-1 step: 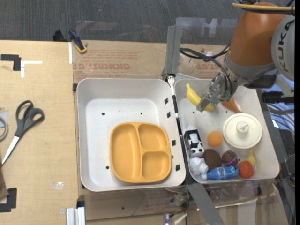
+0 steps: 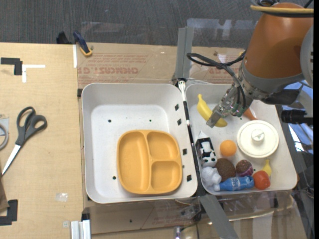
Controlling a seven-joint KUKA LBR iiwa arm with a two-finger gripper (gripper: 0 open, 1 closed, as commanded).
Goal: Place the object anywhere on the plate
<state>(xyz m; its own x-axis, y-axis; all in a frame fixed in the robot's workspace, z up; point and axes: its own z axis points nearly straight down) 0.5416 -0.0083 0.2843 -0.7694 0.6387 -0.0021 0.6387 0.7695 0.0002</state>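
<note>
A yellow divided plate (image 2: pixel 137 158) lies in the left white bin (image 2: pixel 99 103), toward its front right. In the right bin (image 2: pixel 285 128) my gripper (image 2: pixel 217 119) hangs low near the back left, over the lower end of a yellow banana (image 2: pixel 203 107). Its tip hides that end of the banana. Whether it touches the banana I cannot tell. The grey arm with its orange band (image 2: pixel 279 39) fills the upper right.
The right bin also holds a white round lidded pot (image 2: pixel 257 138), an orange ball (image 2: pixel 228 148), a black-and-white cow toy (image 2: pixel 206 151), a brown lump (image 2: pixel 225 167), a blue bottle (image 2: pixel 237 184) and a red tomato (image 2: pixel 261 179). Scissors (image 2: pixel 25 128) lie on the bench at left.
</note>
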